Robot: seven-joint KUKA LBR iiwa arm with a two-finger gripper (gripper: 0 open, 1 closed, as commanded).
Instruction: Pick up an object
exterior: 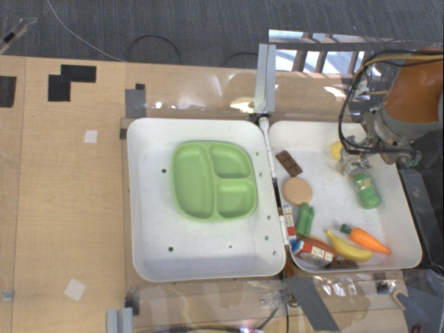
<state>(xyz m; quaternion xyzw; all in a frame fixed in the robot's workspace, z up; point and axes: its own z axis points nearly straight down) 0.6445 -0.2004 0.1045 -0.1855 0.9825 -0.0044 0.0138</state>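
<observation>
The right bin (326, 137) holds the loose objects. A green bottle (366, 190) lies near its right wall, and the gripper (359, 159) hangs just above the bottle's top end, under the grey wrist and orange band (415, 92). A small yellow piece (337, 150) sits just left of the gripper. Further left lie a brown chocolate bar (288, 162) and a round tan cookie (297, 191). Along the front are a green vegetable (305, 220), a red bottle (316, 248), a banana (347, 245) and a carrot (368, 240).
The left bin (149, 248) carries a green divided plate (211, 180) in its middle. A raised divider (272, 179) separates the two bins. Black cables (347, 109) loop beside the wrist. Metal framing (265, 75) stands behind the bins.
</observation>
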